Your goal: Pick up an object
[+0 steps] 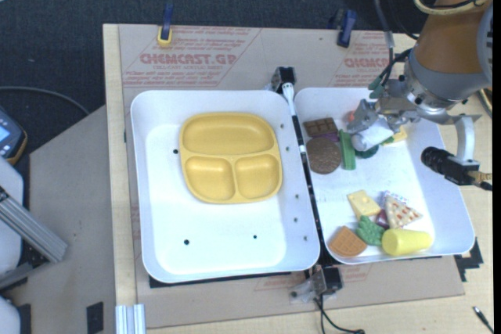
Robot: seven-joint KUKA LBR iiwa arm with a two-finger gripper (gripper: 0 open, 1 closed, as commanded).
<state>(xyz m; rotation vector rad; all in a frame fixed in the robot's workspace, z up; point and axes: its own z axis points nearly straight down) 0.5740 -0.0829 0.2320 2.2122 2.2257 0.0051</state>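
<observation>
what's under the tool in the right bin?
Under the tool: a white-and-green item beside a green stick, with something reddish at the tool's left edge. The tool covers their upper parts, so what they are is unclear.

Yellow divided tray in left bin; blue clamps.

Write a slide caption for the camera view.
KUKA arm's gripper low over toy food in the right bin; yellow divided tray in the left bin.
</observation>
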